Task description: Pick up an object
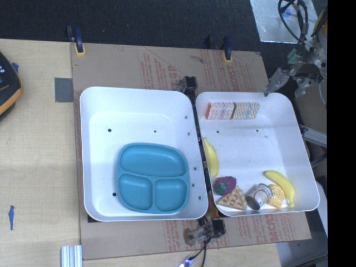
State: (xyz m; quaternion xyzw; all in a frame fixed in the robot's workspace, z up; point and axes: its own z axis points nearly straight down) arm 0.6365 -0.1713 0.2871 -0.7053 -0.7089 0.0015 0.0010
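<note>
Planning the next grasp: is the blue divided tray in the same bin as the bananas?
No, the blue tray lies in the left bin; both bananas are in the right bin.

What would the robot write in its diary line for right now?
gripper above right bin's far corner, carrying nothing | right bin: bananas, can, box | left bin: blue tray

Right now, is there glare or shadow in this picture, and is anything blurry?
In the camera view, light is even; the left bin shows soft shading along its walls, no hard glare; the gripper at upper right is small and blurred; the blue tray is sharp.
</note>
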